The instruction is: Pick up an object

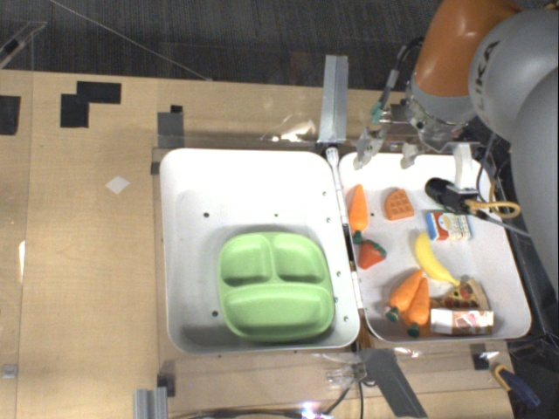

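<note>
Arm [511, 68] leans in from far right, wrist over right bin's [515, 312] far edge. Gripper [385, 151] hangs there, fingers spread, nothing between them. Left bin [188, 190]: green tray [275, 285], bare floor around it. Right bin crowded: banana [432, 260], carrot [358, 208], waffle [399, 204] just near of gripper.

The grey arm [524, 85] is seen entering from the upper right, with its orange band [458, 33] set just above the wrist. The wrist is bent downward and leftward. The two-finger metal gripper [385, 149] is pointed down, its fingers [363, 149] spread apart with nothing held between them. Thin cables are seen running along the wrist beside the band.
</note>
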Robot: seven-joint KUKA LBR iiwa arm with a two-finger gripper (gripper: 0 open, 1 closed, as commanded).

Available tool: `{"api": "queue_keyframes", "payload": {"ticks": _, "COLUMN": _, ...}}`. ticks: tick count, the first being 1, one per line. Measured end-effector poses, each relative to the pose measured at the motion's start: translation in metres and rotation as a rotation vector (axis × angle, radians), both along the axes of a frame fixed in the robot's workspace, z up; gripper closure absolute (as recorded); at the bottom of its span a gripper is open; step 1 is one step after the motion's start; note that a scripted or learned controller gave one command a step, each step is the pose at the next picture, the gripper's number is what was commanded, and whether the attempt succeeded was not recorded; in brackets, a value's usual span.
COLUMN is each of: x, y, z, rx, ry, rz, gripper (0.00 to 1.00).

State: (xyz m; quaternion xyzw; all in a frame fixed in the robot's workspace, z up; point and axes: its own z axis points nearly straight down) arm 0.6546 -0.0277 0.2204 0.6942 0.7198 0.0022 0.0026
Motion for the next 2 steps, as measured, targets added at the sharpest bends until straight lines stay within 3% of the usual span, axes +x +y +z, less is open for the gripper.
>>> {"api": "queue_keyframes", "payload": {"ticks": 1, "x": -0.001, "y": -0.067, "z": -0.081, "rx": 0.0, "ry": 0.002, "rz": -0.119, "gripper": 0.0}}
{"api": "queue_keyframes", "payload": {"ticks": 2, "x": -0.022, "y": -0.025, "z": -0.034, "rx": 0.002, "ry": 0.001, "rz": -0.161, "gripper": 0.0}}
